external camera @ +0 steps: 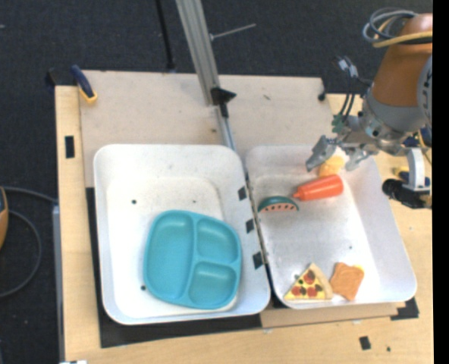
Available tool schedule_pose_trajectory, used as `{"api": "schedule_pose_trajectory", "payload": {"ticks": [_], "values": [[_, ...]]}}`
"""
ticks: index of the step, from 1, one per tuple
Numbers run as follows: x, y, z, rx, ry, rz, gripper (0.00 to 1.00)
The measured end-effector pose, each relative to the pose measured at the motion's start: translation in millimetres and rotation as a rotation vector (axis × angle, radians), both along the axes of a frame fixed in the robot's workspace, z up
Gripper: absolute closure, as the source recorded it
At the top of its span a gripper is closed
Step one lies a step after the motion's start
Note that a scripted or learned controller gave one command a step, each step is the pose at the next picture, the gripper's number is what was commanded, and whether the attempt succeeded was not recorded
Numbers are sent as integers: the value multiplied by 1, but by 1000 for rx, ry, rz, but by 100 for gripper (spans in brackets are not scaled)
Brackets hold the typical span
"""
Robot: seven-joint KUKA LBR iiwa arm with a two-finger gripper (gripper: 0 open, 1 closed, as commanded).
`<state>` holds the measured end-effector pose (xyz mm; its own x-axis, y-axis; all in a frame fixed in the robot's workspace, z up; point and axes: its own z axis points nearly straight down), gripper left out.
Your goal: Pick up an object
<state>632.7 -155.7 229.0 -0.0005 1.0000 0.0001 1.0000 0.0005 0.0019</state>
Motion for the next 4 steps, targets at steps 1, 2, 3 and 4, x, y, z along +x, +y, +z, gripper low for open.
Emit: {"api": "schedule_pose_trajectory", "payload": {"ticks": [1, 2, 3, 4], "values": [[5, -1, -62, -1, 5, 0, 0], [10, -2, -96, -7, -14, 0, 0], [13, -2, -96, -5, -22, 1, 0], [14, -5, -85, -10, -26, 1, 100]]}}
